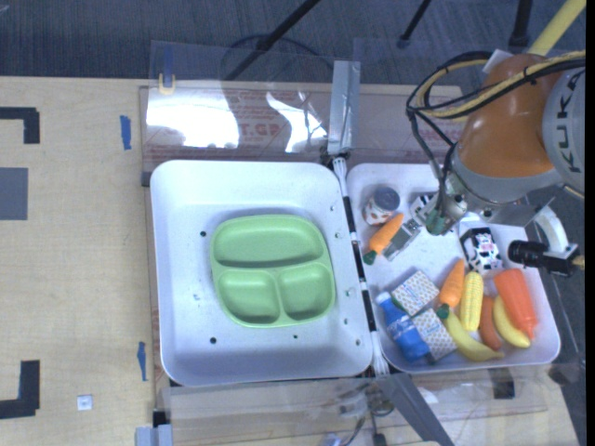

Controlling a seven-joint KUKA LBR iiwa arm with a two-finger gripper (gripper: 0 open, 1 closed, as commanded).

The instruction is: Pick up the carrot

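Sitting in the right bin (548,342), upper left part: a small carrot (383,234), orange, tilted, right beside the divider. Gripper (409,235) reaching in at the carrot's right end, looking like it's touching or pinching it, but too blurry to call, so honestly can't tell whether it's clamped or loose. Arm (507,137) covering the bin's top right corner. Hiding partly behind the gripper: a small round tin (383,199). Crowding the lower half: banana (469,342), corn cob (472,300), a bigger orange carrot-ish thing (517,305), blue bottle (402,328), patterned packets (416,293). Resting in the left bin (177,249): a green divided plate (272,269).
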